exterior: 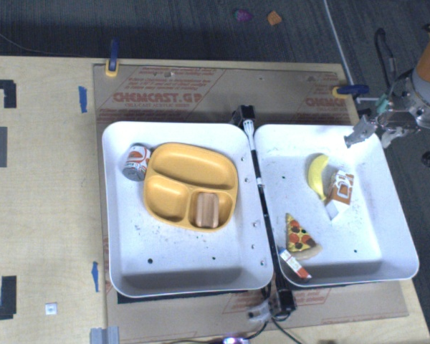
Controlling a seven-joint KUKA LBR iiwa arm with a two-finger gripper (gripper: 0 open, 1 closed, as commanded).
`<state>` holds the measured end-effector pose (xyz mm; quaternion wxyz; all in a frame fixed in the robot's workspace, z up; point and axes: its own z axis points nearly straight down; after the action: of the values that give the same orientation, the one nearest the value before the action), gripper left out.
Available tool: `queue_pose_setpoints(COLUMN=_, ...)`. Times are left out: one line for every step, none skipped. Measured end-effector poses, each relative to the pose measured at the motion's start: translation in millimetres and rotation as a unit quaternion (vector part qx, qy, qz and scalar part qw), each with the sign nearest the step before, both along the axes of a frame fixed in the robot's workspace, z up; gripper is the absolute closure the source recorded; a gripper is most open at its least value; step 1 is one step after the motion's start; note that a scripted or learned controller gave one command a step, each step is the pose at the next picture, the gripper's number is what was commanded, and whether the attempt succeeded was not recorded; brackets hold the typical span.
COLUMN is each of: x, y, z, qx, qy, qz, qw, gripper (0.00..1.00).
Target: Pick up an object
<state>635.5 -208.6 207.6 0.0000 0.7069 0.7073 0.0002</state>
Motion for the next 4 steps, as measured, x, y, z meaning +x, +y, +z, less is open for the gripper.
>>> queue_pose_setpoints(x=21, y=-2, z=-111, qx=0.0082, qy=0.002, qz=0.003, qw=1.0000, gripper=0.00)
queue_pose_setpoints(x=-92, y=37, z=-119, qx=-0.0010, qy=-0.003, qz=-0.001, qw=1.0000, gripper=0.00)
queue_pose_setpoints(x=-116, y=107, z=-119, qx=-0.0019, qy=-0.006, qz=0.000, qw=1.0000, gripper=0.00)
queue_pose_setpoints(x=-115, y=102, z=-107, qx=-0.0069, qy=-0.010, qz=-0.002, qw=0.9999, gripper=1.00)
